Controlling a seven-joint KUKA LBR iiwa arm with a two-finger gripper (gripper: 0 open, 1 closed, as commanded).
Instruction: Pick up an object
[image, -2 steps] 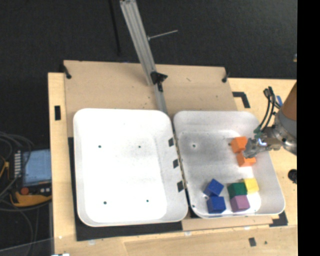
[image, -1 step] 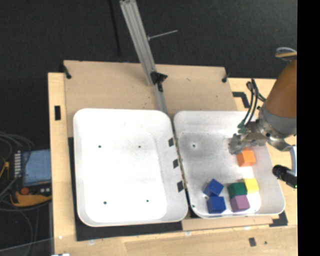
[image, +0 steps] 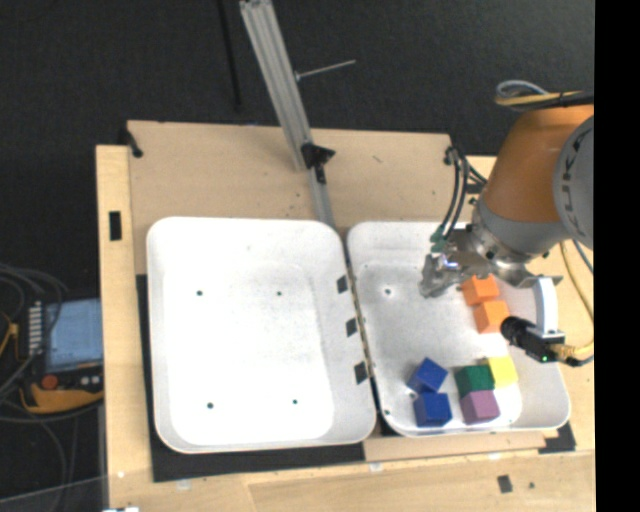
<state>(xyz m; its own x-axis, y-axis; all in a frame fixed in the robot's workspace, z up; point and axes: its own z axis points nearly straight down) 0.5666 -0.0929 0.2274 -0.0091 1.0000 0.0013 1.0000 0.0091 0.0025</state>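
Tan bench (image: 220, 170) on dark floor, 2 white bins side by side; left bin (image: 250, 330) bare, right bin (image: 400, 270) has the blocks. Gripper (image: 436, 275) low over right bin's upper middle, can't tell its state. 2 orange blocks (image: 486, 300) just right of it; 2 blue blocks (image: 430, 392), green (image: 474, 379), yellow (image: 502, 371), purple (image: 481, 405) near front edge.

Even, bright overhead light washes out the two white bins (image: 250, 330), hiding surface detail. Shadows are faint. Surroundings stay dark; the whole picture is slightly soft.
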